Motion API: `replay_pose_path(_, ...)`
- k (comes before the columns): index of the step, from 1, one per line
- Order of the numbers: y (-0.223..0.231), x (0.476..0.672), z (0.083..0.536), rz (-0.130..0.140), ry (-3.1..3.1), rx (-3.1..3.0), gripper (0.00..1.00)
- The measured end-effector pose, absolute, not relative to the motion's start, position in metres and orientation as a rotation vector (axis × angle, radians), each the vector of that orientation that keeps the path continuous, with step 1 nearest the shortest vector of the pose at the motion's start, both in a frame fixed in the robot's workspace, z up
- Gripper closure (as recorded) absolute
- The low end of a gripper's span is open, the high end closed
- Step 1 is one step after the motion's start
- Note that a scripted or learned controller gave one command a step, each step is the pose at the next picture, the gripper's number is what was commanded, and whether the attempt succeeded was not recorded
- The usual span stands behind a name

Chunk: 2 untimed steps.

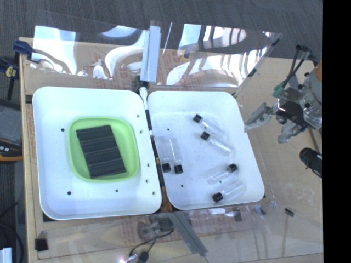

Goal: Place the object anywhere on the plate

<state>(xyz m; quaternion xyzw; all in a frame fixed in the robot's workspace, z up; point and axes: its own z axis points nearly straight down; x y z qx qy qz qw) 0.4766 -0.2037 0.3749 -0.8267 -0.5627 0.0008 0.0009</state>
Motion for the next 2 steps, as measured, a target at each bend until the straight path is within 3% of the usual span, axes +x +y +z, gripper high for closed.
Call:
replay_pose_path(1,-0.203,0.477,0.442,0.002,-1.613,-2.695,0.0)
replay_pose_path(2,-0.2,0.477,0.373,0.006,-1.504,-2.754,0.0)
